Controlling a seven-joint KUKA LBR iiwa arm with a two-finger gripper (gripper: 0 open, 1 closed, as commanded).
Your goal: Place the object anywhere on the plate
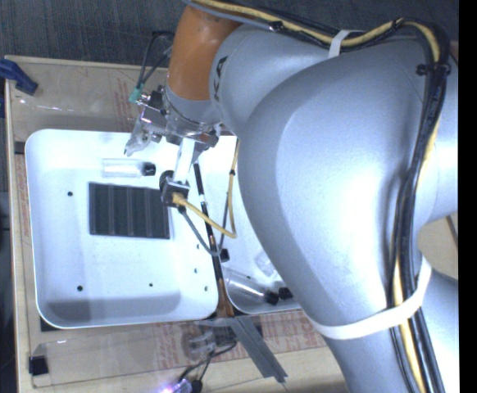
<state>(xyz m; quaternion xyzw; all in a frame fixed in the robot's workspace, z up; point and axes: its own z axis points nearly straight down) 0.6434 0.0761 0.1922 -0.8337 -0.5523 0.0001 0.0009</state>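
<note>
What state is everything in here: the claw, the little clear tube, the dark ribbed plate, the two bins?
dark ribbed plate: flat in the left bin, bare.
clear tube: lying on its side beside the plate, not on it.
gripper: low over the left bin, just above the tube.
right bin: mostly hidden behind the arm.

One camera sits above the desk (83, 84), looking down at a slant on the left bin (58, 252), near enough that the arm (345, 178) from the right covers most of the right bin (251, 303).
</note>
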